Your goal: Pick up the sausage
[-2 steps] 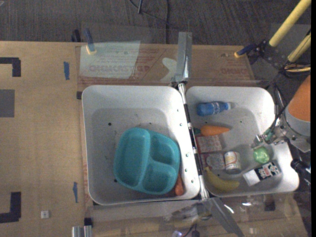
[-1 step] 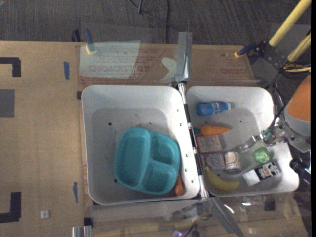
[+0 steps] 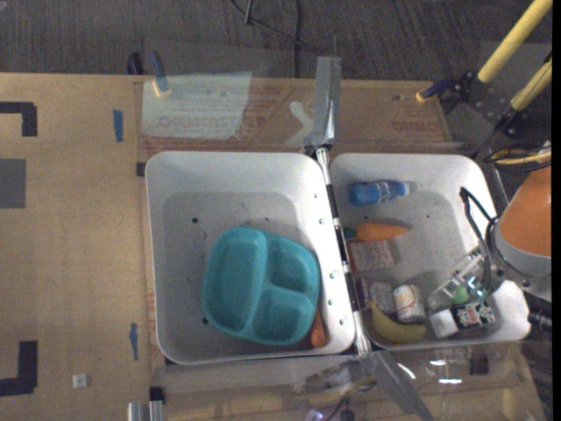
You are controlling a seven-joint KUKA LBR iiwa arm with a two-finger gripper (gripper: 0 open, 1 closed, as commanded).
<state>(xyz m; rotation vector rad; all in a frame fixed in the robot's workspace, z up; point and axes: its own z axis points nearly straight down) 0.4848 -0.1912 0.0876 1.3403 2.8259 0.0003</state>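
A small orange-red sausage-like piece (image 3: 318,331) lies in the left bin (image 3: 175,182), wedged between the teal divided plate (image 3: 261,285) and the bin's right wall near the front corner. My gripper (image 3: 465,295) hangs low over the front right corner of the right bin (image 3: 438,169), far to the right of that piece. The arm's orange band (image 3: 529,217) sits above it at the view's right edge. Nothing can be made out at the gripper's tip among the clutter there.
The right bin holds a blue bottle (image 3: 379,191), a carrot (image 3: 382,231), a brownish packet (image 3: 372,254), a small can (image 3: 408,303) and a banana (image 3: 396,328). A metal divider (image 3: 337,261) runs between the bins. Small white and dark items (image 3: 460,318) lie under the gripper.
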